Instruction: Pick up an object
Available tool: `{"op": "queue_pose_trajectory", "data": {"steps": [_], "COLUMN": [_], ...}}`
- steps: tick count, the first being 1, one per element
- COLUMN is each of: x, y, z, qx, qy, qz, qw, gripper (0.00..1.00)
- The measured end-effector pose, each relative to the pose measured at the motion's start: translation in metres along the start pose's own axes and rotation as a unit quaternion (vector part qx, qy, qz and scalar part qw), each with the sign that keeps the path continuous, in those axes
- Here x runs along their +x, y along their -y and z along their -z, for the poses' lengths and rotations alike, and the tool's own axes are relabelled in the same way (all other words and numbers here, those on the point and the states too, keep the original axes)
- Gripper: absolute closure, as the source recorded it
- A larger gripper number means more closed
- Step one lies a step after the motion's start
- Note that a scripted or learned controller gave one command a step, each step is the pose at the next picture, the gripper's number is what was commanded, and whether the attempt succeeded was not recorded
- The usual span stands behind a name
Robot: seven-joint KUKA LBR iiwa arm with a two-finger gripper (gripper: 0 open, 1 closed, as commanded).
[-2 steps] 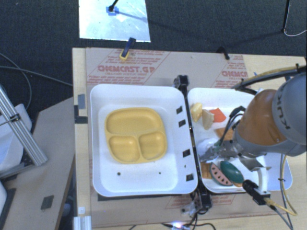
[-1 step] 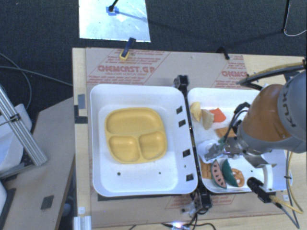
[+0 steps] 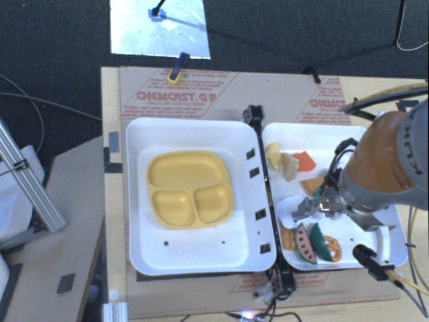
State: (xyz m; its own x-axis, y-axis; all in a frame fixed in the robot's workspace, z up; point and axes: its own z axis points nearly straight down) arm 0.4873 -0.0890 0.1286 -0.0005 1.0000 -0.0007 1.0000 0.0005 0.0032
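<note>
Clutter rings the end effector (image 3: pixel 303 210), grip state unclear: watermelon slice (image 3: pixel 305 241), orange piece (image 3: pixel 305 161).

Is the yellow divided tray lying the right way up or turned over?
Right way up: the yellow tray lies flat in the left bin, its three hollow compartments facing upward.

Light wooden surface (image 3: pixel 281 89) has brown printed cardboard (image 3: pixel 221 92) laid on it, with two shallow white plastic bins, left (image 3: pixel 194 247) and right (image 3: pixel 402 247), sitting side by side.
</note>
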Motion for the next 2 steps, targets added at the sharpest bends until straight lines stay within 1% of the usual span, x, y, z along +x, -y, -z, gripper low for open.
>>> {"op": "queue_pose_trajectory", "data": {"steps": [1, 2], "x": [-0.010, 0.004], "y": [-0.010, -0.001], "z": [-0.011, -0.043], "qx": [0.001, -0.002], "qy": [0.000, 0.000], "qz": [0.000, -0.001], "qw": [1.0000, 1.0000], "gripper": [0.00, 0.00]}}
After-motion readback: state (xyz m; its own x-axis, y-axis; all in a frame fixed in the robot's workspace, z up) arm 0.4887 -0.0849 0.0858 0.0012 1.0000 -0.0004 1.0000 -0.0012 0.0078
